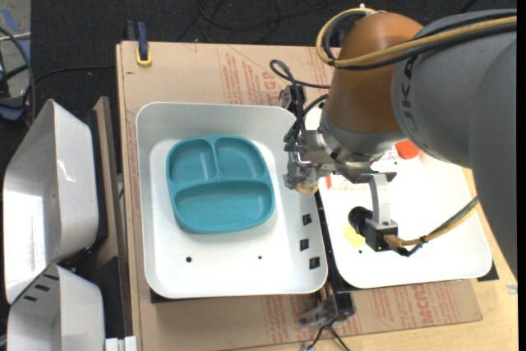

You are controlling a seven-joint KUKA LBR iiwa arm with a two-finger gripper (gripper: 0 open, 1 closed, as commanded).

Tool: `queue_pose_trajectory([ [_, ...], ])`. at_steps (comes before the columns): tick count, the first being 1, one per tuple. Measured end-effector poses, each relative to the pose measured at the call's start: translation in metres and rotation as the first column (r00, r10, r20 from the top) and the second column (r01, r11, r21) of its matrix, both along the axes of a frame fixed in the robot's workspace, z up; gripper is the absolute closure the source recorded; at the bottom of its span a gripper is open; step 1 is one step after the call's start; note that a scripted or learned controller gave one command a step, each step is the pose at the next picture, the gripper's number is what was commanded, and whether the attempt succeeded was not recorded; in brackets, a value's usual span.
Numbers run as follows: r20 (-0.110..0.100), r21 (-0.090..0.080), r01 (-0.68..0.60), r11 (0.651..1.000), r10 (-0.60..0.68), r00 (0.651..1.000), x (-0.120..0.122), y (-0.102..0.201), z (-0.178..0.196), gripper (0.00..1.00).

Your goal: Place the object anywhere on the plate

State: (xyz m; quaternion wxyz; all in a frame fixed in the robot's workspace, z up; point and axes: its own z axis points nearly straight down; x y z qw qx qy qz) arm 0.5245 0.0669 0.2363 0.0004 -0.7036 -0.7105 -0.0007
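Camera view shows the end effector [301, 177] hanging over the seam where the two white bins meet. The wrist hides its tip, so I cannot tell whether it is apart, together or clamped on anything. Nothing shows in its grip.

The teal plate [220, 185] lies flat in the left bin [164, 263], just beside the end effector on the side away from the arm. Its large compartment is nearer the camera than its two small ones.

On the arm's side of the end effector, in the right bin [444, 210], two things could be the object. A small yellow piece [352, 237] lies near and toward the camera. An orange-red piece [405, 150] is further off and half covered by the arm.

Both look small, so probably light, and the yellow one seems low and flat. It may slide on the smooth bin floor, so a grasp straight down across its narrow width looks best. How stiff the orange one is cannot be judged. The plate looks rigid, and its raised rims should stop a dropped piece from rolling off.
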Motion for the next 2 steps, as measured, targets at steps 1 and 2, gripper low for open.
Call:
queue_pose_trajectory([
  [1, -0.001, -0.001, 0.001, 1.0, -0.001, 1.0, 0.0053, 0.0453, -0.0051, 1.0],
  [2, -0.001, -0.002, 0.007, 1.0, -0.007, 1.0, 0.0052, 0.0421, -0.0048, 0.0],
])
